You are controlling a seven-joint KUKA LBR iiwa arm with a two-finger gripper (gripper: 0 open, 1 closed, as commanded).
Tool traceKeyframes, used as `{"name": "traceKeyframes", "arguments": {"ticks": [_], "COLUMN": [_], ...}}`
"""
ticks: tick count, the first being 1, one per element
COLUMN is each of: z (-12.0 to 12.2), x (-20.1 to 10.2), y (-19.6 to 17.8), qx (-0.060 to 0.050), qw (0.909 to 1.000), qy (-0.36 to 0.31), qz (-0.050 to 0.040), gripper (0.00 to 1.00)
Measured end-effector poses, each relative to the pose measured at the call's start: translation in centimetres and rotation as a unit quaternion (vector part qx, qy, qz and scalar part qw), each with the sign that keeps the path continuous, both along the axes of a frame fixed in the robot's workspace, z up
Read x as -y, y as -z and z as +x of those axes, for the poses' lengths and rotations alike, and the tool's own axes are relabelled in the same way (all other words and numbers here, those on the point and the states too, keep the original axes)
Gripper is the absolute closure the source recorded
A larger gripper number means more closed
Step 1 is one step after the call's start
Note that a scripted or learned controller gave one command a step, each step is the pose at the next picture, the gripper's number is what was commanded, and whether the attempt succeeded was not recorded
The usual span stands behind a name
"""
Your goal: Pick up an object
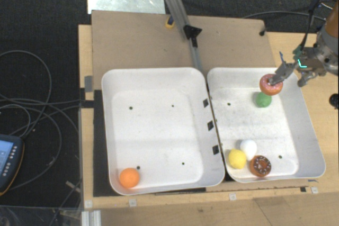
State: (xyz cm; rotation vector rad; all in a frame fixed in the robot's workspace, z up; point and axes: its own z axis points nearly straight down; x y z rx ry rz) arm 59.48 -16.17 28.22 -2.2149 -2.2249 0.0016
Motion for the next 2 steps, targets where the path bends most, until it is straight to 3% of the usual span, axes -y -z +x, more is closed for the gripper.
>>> {"name": "traceKeyframes", "arguments": {"ticks": [1,2], "z": [0.1,0.2], "x": [0.0,-0.3], "y": [-0.2,4.0], "qx": [0.002,0.000], "qw": [1.0000,1.0000], "qy": [0.000,0.001], "qz": [-0.0004,-0.0003], "gripper": [0.00,0.00]}}
